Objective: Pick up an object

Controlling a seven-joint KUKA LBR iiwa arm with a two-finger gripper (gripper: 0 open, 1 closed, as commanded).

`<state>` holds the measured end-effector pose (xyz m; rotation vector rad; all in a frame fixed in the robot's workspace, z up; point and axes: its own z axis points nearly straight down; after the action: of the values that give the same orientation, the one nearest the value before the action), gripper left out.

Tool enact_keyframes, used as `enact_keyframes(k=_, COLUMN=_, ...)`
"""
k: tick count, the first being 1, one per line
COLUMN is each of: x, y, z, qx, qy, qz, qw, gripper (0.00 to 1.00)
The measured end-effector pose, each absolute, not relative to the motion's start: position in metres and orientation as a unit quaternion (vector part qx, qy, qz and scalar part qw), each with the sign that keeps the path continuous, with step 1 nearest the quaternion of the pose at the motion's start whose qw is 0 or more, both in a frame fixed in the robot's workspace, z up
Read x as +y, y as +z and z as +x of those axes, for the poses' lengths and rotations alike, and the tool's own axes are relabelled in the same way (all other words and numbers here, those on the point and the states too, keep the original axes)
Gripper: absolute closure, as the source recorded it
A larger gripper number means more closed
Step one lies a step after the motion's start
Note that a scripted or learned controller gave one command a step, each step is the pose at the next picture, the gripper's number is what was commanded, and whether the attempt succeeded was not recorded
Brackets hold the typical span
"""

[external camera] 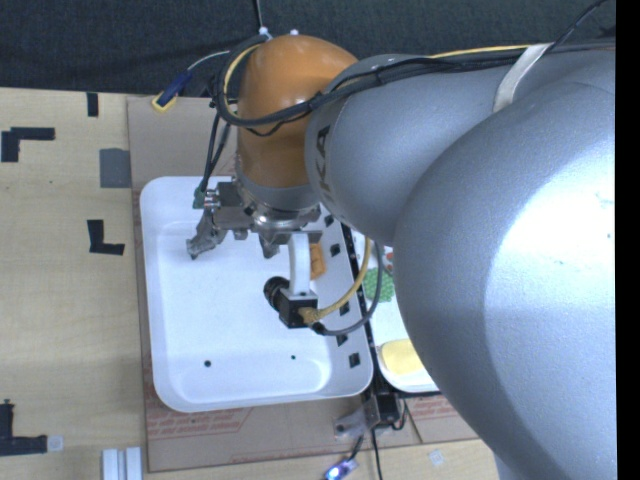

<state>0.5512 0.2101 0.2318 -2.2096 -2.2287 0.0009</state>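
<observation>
My gripper [236,240] hangs over the back part of the left white bin [200,368], under the orange wrist band. Its two grey fingers [203,240] stand spread apart with only bare bin floor showing between them, so it is open. A small orange object [317,260] peeks out beside the wrist at the seam between the bins. Past it, in the right bin, lie a green object [376,284] and a pale yellow object [402,360], both largely hidden by the arm.
The big grey arm [500,238] covers most of the right bin. A black cable-fed unit [286,304] hangs from the wrist above the left bin's floor. Both bins rest on cardboard [170,138] on the tan bench.
</observation>
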Motion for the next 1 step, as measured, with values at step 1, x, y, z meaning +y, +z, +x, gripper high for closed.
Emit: enact_keyframes(k=1, x=0.2352, y=0.3427, z=0.5898, qx=-0.709, qy=-0.0057, qz=-0.705, qw=-0.002, gripper=0.00)
